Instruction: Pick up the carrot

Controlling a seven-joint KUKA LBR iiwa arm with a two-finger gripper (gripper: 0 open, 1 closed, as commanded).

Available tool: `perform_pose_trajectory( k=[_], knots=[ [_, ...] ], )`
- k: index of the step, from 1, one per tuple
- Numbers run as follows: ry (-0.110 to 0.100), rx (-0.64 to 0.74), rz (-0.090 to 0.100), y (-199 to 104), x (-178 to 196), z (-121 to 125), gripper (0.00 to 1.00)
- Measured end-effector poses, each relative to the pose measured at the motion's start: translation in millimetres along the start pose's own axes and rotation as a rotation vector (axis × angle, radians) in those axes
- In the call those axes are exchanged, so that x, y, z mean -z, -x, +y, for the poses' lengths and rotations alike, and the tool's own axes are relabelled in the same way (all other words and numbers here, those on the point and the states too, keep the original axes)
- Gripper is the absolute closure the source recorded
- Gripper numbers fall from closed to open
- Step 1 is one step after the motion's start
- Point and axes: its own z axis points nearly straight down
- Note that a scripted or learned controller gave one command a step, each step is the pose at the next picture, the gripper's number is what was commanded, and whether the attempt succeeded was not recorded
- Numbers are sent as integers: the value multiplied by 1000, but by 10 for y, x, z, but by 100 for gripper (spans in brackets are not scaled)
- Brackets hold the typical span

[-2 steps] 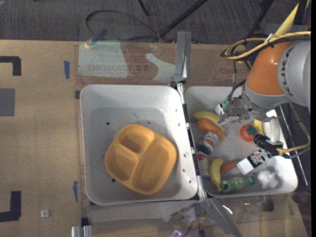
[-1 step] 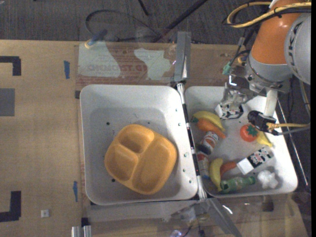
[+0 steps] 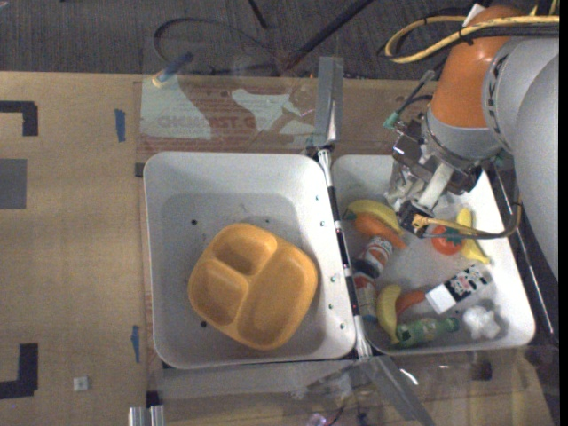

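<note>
Orange carrot (image 3: 380, 228) in right bin (image 3: 510, 264), lying just left of and below jaws (image 3: 415, 209), long axis slanting down to the right, beside banana (image 3: 373, 209); jaw state impossible to tell.

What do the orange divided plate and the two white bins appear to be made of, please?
The orange divided plate looks like moulded plastic with a matte finish: uniform colour, soft rounded compartment ridges. The left bin and right bin seem to be thin white plastic or coated sheet; smooth, faintly glossy walls leave it open.
</note>
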Motion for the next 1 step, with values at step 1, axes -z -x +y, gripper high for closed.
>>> perform_pose_trajectory(
  k=[1],
  knots=[
    [-1,-306,0,185,101,-385,100]
  ],
)
